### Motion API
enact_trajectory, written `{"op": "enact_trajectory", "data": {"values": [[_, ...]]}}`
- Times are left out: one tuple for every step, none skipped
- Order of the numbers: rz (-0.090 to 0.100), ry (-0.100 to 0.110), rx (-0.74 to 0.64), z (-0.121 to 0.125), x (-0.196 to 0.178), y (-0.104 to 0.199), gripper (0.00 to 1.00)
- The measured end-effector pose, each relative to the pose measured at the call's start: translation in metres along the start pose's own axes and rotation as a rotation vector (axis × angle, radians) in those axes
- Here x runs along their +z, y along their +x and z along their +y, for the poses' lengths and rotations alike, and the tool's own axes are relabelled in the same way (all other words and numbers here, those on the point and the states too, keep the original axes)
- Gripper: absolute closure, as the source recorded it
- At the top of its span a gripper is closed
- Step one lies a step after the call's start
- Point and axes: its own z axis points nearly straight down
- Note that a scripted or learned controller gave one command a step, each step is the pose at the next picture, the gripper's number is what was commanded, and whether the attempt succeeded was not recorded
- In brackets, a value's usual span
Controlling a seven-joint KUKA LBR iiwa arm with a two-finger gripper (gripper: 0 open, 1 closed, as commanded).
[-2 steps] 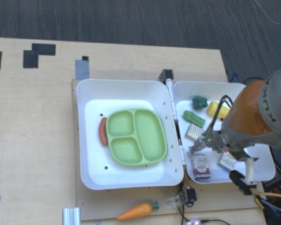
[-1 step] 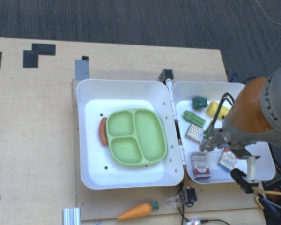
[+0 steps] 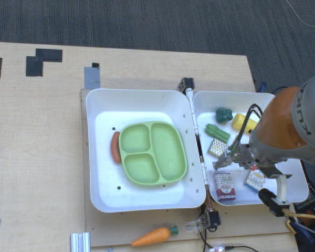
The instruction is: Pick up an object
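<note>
Right bin [image 3: 210, 101] holds the candidate objects: green block [image 3: 224, 114], yellow piece [image 3: 241, 122], green bar [image 3: 217, 132], patterned white packet [image 3: 217, 148], red-white box [image 3: 225, 186], blue-white packet [image 3: 255, 180]. Items crowded, walls close. Gripper [image 3: 232, 159] low above packet and box; jaw state cannot be told. Left bin [image 3: 94, 140]: green divided plate [image 3: 152, 153], sausage [image 3: 115, 147] alongside. Carrot [image 3: 153, 236] on the bench.

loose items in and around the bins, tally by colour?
Green: 3, divided plate, two toys
Yellow: 1, block
Orange/red-brown: 2, carrot, sausage
Printed packets: 3
Total: 9
</note>
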Motion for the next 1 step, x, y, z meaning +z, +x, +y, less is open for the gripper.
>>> {"op": "enact_trajectory", "data": {"values": [[0.0, -0.004, -0.004, 0.0016, -0.0104, 0.0008, 1.0]]}}
